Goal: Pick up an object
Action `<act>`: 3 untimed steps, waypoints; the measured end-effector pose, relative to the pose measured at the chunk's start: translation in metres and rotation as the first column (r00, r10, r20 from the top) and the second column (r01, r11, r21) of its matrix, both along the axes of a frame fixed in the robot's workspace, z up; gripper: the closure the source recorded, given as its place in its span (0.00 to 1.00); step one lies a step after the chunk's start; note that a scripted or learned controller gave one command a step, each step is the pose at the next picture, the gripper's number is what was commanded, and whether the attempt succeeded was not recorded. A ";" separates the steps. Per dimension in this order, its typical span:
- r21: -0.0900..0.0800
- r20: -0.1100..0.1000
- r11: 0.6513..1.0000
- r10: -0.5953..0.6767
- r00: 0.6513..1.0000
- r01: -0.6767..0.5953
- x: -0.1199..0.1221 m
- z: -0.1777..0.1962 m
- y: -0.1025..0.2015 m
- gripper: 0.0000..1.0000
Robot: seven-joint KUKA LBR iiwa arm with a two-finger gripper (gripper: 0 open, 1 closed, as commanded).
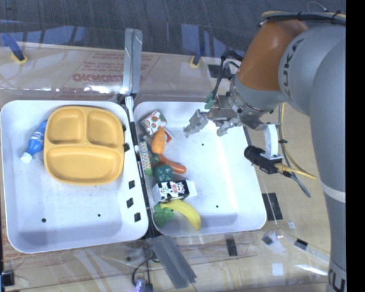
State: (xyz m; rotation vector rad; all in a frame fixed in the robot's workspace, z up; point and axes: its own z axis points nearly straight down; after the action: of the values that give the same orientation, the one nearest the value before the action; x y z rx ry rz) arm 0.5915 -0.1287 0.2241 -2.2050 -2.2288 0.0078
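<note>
Yellow marks the nearest candidate: a banana (181, 213) lies at the front of the right bin (231, 181), close to the divider, its long axis running left to right with a slight downward slant. Just behind it sits a small black-and-white carton (172, 190), then a dark green piece (163, 174), an orange-red carrot-like piece (171, 164) and an orange piece (159, 142), with a red-and-white packet (152, 123) farthest back; all crowd the bin's left wall in a line. The hand (210, 122) hangs above the bin's bare rear middle, fingers spread wide and holding nothing. Every object lies to its left, and the banana also well toward the front. The likely reach is leftward to the packet or orange piece, which are nearest. The left bin (24, 212) holds a yellow divided tray (84, 143) and a blue bottle (36, 140).
</note>
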 end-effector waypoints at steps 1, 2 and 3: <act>0.003 0.002 0.941 0.340 0.941 -0.340 -0.032 -0.124 -0.011 0.00; 0.005 -0.002 0.939 0.344 0.939 -0.344 -0.032 -0.117 -0.011 1.00; 0.005 -0.002 0.939 0.345 0.939 -0.345 -0.032 -0.117 -0.011 0.00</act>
State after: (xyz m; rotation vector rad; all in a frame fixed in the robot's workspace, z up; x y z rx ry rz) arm 0.5597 -0.1397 0.1073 -1.7786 -2.5773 0.0072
